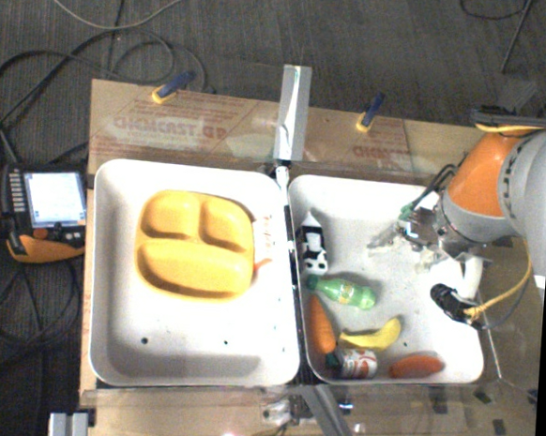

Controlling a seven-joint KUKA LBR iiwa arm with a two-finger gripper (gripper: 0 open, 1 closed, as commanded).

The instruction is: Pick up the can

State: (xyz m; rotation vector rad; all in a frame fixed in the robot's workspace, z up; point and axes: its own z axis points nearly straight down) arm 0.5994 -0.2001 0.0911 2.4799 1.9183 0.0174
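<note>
The can (354, 363) lies on its side at the front edge of the right bin (401, 199); it is red and white with a dark end, and sits just below the banana (372, 335). My gripper (406, 235) hangs over the upper right part of that bin, well behind and to the right of the can, with bare bin floor under it. The grey arm with its orange band (478, 186) comes in from the right.
Also in the right bin are a black-and-white toy (313, 248), a green bottle (342, 292), a carrot (319, 325) and a red item (417, 366) beside the can. The left bin (103, 340) holds a yellow divided plate (197, 244). A black cable end (447, 298) hangs near the right wall.
</note>
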